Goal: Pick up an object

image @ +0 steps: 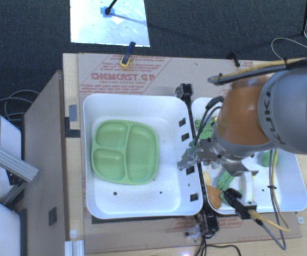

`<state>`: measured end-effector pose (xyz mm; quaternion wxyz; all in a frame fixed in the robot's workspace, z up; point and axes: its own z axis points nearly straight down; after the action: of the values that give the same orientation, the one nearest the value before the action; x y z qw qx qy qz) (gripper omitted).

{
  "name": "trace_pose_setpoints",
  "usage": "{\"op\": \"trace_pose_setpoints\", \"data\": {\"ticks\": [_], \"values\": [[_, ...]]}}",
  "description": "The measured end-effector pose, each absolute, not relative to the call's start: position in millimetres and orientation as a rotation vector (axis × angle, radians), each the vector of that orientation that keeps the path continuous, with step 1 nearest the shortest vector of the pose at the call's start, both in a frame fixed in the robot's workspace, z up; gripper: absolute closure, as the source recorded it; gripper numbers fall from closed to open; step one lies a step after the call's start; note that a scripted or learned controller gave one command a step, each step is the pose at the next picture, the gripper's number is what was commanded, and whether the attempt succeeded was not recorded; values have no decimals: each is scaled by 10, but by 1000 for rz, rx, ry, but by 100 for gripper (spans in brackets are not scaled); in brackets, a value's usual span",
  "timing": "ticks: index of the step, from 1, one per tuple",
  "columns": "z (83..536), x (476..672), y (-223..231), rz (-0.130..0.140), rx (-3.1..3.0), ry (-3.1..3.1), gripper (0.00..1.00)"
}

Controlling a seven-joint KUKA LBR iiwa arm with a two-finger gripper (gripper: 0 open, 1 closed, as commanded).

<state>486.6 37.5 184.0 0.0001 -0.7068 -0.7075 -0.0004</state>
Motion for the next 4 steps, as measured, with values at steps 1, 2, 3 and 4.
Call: {"op": "trace_pose_setpoints", "data": {"ticks": [1,2,3,4], "values": [[1840,4866,375,-1,-2220,-2222,0],[1840,4866,375,-1,-2220,-2222,0],[1840,4866,375,-1,-2220,-2222,0],[1948,4877,379,-5,-2220,-2224,100]]}}
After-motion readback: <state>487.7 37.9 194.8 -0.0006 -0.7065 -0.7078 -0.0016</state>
